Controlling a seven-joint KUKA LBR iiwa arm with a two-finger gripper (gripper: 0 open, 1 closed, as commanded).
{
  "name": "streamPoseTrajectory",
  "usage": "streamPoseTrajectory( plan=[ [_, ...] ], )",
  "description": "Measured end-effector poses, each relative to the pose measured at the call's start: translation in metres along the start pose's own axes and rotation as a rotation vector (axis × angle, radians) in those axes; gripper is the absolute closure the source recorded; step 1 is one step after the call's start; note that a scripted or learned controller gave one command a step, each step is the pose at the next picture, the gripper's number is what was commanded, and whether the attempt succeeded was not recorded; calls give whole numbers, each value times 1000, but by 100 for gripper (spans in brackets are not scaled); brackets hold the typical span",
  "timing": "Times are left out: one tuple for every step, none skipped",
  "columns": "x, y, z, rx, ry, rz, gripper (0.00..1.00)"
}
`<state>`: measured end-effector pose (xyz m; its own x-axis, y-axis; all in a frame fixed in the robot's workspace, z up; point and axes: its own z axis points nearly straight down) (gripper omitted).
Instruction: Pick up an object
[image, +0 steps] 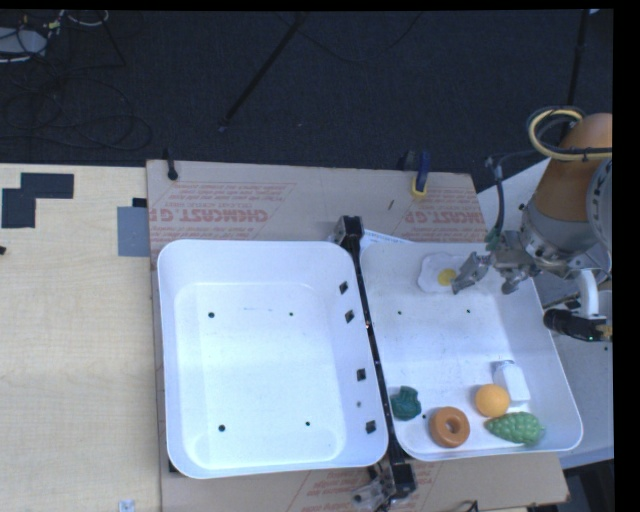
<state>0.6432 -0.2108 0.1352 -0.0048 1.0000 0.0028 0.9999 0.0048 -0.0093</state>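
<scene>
Plastic bins, cardboard, pale wood and soft-looking toys

The two bins, left (255, 262) and right (545, 375), look like smooth white plastic with a faint sheen; they sit on matt brown cardboard (300, 205) over a pale wood-grain bench (70, 350). The donut (449, 427) looks glossy, the orange ball (491, 400) smooth, the green bunch (516, 428) bumpy; the gripper (490, 270) is dull grey metal.

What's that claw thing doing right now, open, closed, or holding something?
Tool: open, holding nothing, hovering over the right bin beside the fried egg.
</scene>
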Motion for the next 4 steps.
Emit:
streamPoseTrajectory(
  plan=[
    [-1, 1, 50, -5, -2, -1, 0],
    [-1, 1, 48, -7, -3, -2, 0],
    [-1, 1, 38, -6, -3, -4, 100],
    [-1, 1, 38, -6, -3, -5, 0]
  ],
)
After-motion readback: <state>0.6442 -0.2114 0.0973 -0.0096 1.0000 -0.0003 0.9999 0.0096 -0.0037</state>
